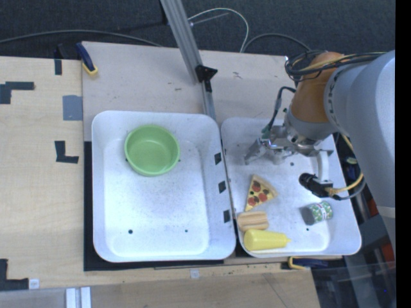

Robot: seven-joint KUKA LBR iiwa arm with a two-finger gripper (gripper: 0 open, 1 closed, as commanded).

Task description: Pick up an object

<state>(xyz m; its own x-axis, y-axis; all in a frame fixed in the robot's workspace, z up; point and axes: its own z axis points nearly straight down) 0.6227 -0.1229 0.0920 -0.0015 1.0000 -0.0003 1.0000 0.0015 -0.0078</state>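
Observation:
My gripper [264,156] hangs over the upper part of the right bin [343,239], with the grey arm and its orange band reaching in from the right. Its two fingers are spread open and nothing sits between them. Just below the gripper a toy pizza slice [259,193] lies on the bin floor, apart from the fingers. Further toward the front are a small tan bun [252,221] and a yellow toy [264,239]. A little green-and-grey can [319,212] lies at the right side of the same bin.
The left bin [106,191] holds a green bowl [152,149] near its back left. A slanted metal pole [186,37] comes down to the back where the two bins meet. Cables run along the arm at the right.

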